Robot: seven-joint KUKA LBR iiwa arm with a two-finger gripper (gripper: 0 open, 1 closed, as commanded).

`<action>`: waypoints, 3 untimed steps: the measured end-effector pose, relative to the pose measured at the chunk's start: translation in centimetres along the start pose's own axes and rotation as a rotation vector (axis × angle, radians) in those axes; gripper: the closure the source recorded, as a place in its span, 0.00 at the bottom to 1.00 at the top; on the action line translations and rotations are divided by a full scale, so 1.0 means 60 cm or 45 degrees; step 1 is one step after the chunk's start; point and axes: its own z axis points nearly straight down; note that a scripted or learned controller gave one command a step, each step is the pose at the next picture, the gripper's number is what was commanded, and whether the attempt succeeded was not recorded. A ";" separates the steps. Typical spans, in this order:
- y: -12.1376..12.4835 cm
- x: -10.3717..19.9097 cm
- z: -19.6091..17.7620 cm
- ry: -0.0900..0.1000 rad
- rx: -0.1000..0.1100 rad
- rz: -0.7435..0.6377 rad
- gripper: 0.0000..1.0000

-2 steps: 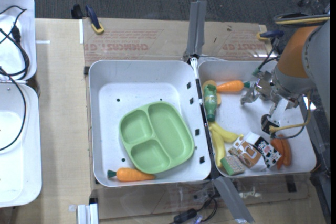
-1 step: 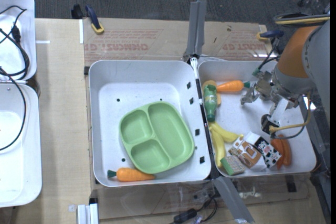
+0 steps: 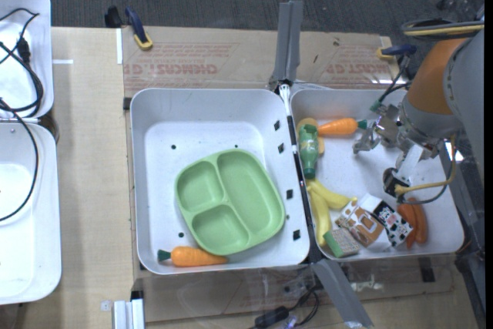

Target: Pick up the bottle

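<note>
Bottle [image 3: 308, 149] lies at your right bin's [image 3: 451, 239] left wall; the gripper [image 3: 368, 138] sits right of it, grip state unclear.

Green bottle [image 3: 308, 149] in right bin [image 3: 454, 235] (left wall); hand [image 3: 368, 136] nearby.

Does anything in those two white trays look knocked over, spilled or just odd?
Nothing looks spilled or broken. The green bottle lies on its side against the right bin's left wall rather than standing. The other toys there sit in a loose jumble: a carrot, bananas and small cartons. Another carrot lies beside the green plate.
</note>
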 end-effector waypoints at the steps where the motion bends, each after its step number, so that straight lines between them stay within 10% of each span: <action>1: 0.127 0.022 0.000 -0.003 0.002 0.294 0.00; 2: 0.126 0.025 -0.017 -0.004 0.003 0.287 1.00; 3: 0.126 0.025 -0.016 -0.004 0.003 0.287 0.00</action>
